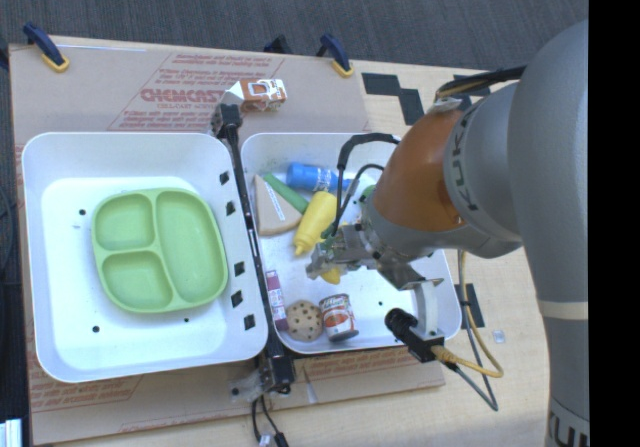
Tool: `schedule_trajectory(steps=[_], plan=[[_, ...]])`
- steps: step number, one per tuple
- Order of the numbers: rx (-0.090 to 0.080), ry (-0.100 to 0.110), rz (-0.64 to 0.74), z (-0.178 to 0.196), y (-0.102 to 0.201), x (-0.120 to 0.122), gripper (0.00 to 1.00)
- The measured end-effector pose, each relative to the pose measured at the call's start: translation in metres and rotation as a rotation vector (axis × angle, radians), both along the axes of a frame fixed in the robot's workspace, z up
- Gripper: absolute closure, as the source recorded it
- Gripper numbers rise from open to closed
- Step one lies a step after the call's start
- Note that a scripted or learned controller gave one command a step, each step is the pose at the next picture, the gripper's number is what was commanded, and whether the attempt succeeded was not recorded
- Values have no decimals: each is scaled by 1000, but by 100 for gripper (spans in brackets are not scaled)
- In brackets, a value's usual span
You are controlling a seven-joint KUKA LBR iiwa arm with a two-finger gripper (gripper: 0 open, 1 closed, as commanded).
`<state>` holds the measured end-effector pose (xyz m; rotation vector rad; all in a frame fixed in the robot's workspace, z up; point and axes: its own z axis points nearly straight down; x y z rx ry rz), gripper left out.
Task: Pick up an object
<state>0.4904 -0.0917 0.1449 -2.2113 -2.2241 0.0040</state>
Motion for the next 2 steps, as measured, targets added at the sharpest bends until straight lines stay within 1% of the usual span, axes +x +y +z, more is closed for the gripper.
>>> schedule_trajectory(steps=[2], plan=[[0, 0, 8, 21, 0, 2, 100]])
